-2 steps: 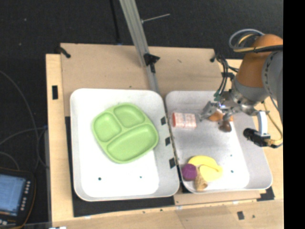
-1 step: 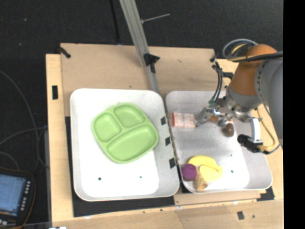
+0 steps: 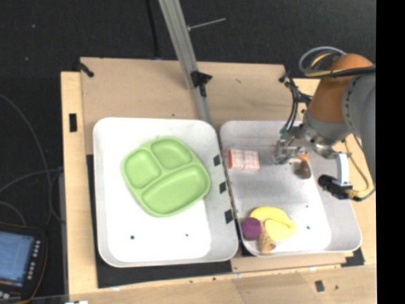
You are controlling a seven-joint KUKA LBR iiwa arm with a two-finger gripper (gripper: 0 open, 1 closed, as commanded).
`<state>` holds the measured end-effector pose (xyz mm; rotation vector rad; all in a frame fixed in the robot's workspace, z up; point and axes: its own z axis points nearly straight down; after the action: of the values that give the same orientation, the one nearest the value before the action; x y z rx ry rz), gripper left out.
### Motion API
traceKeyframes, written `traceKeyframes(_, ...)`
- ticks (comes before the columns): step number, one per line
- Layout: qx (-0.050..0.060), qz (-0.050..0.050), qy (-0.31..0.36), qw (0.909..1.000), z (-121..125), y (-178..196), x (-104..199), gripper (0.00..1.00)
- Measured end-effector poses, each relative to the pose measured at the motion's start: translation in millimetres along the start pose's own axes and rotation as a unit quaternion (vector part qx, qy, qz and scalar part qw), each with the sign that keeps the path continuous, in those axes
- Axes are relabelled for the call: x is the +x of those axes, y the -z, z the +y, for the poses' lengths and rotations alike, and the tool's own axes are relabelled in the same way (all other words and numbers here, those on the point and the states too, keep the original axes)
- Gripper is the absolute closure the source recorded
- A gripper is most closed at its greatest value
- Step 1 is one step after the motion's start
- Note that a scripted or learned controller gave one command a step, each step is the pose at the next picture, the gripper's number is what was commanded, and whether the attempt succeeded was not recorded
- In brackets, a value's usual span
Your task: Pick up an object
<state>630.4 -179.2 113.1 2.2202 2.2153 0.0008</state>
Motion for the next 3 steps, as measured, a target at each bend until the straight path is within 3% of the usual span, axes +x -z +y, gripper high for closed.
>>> traceKeyframes(3,-0.002,0.001,0.003,1.0000,-12,165,7,1.00)
